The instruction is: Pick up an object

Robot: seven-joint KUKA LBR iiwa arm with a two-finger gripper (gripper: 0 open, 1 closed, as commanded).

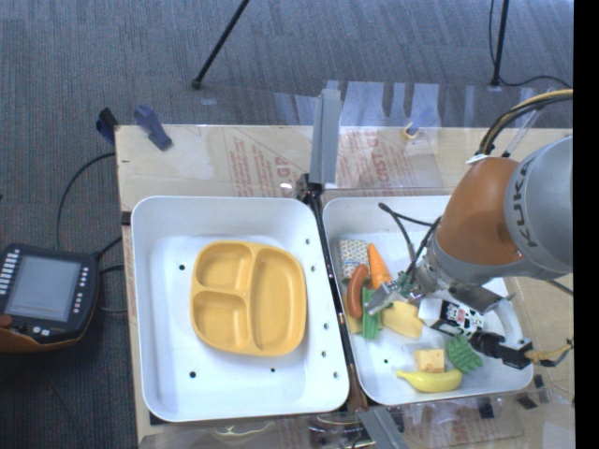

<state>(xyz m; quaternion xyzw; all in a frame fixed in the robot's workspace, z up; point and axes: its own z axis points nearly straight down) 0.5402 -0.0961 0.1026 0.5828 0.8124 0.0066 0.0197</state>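
We see the metal two-finger gripper [382, 297] low in the right white bin [356, 215] (we cannot tell its opening); the pale yellow cheese wedge [404, 320] lies just beside it.

Tabletop [234, 157] carrying two white bins

The left bin [159, 251] and right bin [374, 215] sit side by side, touching, toward the tabletop's near edge; a blue clip [152, 125] lies at its far left corner.
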